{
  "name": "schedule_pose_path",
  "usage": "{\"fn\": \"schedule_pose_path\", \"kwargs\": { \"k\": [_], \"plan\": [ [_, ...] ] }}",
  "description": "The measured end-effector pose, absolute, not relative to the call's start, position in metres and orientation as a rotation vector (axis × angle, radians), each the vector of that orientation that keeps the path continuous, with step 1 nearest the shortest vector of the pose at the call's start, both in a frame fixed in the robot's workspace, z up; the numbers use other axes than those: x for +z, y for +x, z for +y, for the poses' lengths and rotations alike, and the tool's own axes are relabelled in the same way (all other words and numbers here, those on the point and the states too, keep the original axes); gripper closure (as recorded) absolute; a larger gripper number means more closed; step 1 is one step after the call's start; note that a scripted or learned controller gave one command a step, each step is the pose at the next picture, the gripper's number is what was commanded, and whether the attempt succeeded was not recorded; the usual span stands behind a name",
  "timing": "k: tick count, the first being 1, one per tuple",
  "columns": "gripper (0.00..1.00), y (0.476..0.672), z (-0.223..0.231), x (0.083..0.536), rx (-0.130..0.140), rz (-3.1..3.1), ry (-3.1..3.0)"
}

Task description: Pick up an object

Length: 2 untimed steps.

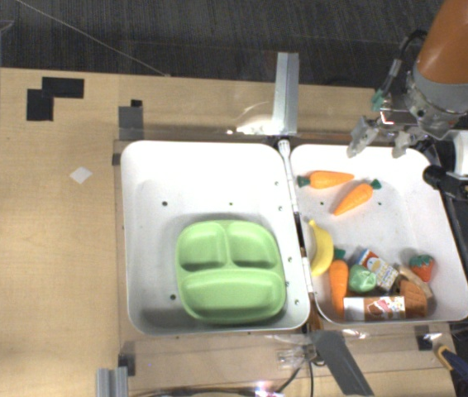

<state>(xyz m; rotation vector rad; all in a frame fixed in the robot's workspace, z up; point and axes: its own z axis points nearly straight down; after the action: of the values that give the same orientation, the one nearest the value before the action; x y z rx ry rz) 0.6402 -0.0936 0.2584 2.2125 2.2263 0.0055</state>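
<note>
My gripper hangs open above the far edge of the right bin, with nothing between its fingers. Just below it lie two toy carrots: one lying flat and one slanted beside it. Further toward the front of that bin lie a yellow banana, a third carrot, a green round item, a small strawberry-like piece and several boxed food items packed together.
The left bin holds a green divided tray. A metal post stands at the back between the bins. The arm's orange band rises at the upper right.
</note>
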Motion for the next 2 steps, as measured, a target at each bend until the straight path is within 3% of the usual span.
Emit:
{"fn": "schedule_pose_path", "kwargs": {
  "k": [1,2],
  "plan": [
    [0.0,0.597,-0.118,0.167,0.004,2.158,2.28],
    [0.0,0.532,-0.106,0.221,0.006,2.371,2.055]
  ]
}}
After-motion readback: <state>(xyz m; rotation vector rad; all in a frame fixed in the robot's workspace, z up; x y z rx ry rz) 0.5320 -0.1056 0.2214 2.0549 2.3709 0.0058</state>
